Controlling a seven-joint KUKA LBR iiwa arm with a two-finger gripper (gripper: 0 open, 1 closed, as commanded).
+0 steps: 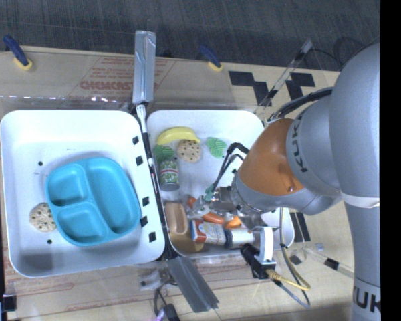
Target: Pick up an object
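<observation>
Readable text from my station
I read red "CHEMCAST" on the cardboard sheet (107,82), and partial "KU" lettering on the arm (364,303).

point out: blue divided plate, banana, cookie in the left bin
blue divided plate (92,199), camera view, on the ridge where its three compartments meet.
banana (176,135), camera view, on the middle of its yellow curve.
cookie (42,217), camera view, on the centre of its top face, left of the plate.

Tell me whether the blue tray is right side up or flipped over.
Right side up. The blue tray in the left bin shows its three hollow sections facing the camera, with the raised dividers between them visible.
</observation>
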